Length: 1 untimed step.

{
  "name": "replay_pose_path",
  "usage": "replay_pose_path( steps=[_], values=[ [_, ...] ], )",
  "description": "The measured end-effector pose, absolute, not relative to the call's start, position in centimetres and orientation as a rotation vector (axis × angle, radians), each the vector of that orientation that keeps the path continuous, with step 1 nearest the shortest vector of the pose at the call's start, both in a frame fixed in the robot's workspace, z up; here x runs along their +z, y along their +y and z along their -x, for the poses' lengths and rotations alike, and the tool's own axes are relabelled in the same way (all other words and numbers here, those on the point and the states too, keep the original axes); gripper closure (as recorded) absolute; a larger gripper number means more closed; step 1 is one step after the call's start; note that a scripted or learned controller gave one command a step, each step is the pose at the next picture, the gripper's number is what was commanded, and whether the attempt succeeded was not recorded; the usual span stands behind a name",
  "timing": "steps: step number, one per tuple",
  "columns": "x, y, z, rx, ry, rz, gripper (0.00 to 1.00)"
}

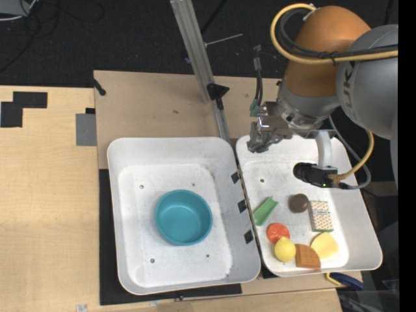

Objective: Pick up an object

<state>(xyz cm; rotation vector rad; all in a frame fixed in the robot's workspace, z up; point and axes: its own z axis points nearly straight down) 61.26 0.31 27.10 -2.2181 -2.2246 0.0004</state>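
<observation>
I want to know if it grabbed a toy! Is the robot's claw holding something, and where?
Nothing shows between the fingers of the gripper, which hangs above the far end of the right white bin.

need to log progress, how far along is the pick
Done: nothing is lifted yet; the green piece, brown disc, red and yellow pieces all lie in the right bin. In hand: the gripper sits over that bin's far left corner, away from them. Left: reach one, grasp, lift. The teal bowl sits in the left bin.

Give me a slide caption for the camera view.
End effector above right bin's far corner; teal bowl in left bin.
</observation>
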Motion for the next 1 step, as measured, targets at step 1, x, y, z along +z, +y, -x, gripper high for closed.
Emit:
replay_pose_path(
  steps=[1],
  values=[
    [24.90,5.55,-61.00,0.002,-2.223,2.216,1.00]
  ],
)
